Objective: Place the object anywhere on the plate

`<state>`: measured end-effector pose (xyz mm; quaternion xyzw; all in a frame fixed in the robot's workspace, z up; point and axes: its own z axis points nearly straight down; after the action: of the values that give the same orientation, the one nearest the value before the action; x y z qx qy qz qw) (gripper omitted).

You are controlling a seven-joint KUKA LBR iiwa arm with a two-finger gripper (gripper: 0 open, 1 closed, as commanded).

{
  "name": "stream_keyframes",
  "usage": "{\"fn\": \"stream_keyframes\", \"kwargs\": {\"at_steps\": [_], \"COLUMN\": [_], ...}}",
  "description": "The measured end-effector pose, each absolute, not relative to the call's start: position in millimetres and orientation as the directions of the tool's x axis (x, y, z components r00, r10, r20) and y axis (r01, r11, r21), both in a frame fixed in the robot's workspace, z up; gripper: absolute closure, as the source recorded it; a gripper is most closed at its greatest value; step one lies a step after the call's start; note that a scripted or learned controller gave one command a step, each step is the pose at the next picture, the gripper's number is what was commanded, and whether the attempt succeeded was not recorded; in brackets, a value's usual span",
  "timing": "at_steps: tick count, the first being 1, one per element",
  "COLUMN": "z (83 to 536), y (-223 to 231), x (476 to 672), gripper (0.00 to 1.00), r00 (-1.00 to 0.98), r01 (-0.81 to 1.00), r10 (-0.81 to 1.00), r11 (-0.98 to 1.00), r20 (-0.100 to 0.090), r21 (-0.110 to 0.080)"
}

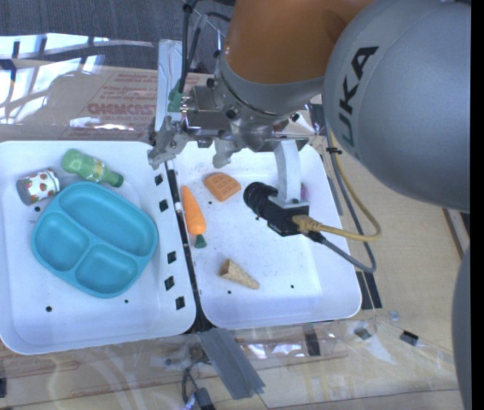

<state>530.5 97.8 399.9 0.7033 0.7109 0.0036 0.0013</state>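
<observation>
Blue three-compartment plate point(94, 237) at the middle of the left bin point(11, 314); green bottle point(92, 168) and small printed can point(38, 184) near its far-left corner. Carrot point(194, 213) by the right bin's point(310, 293) left wall, orange slice point(222, 186) beside, wedge point(239, 273) near the front edge. Gripper point(192, 150) above the far edge, fingers apart, holding nothing

**Blue plate on the left, food bits on the right**

The plate point(94, 238) is a light blue three-compartment one, lying flat in the left bin. Over in the right bin: a carrot point(194, 213) along the left wall, an orange ridged piece point(222, 186) just beside it, and a tan wedge point(239, 274) nearer the front.
</observation>
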Motion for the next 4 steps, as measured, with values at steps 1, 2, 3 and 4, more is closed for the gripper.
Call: {"fn": "stream_keyframes", "kwargs": {"at_steps": [1, 2, 3, 4], "z": [405.4, 348.1, 321.2, 334.6], "y": [99.7, 54.2, 63.7, 48.4], "x": [530.1, 479.6, 476.5, 477.2], "gripper": [1.00, 1.00, 1.00, 1.00], "r00": [-0.020, -0.006, -0.009, -0.007], "r01": [1.000, 1.000, 1.000, 1.000], "r10": [1.000, 1.000, 1.000, 1.000], "r11": [0.020, 0.006, 0.009, 0.007], "r20": [-0.001, -0.002, -0.001, -0.001], "r21": [-0.004, -0.006, -0.004, 0.000]}}
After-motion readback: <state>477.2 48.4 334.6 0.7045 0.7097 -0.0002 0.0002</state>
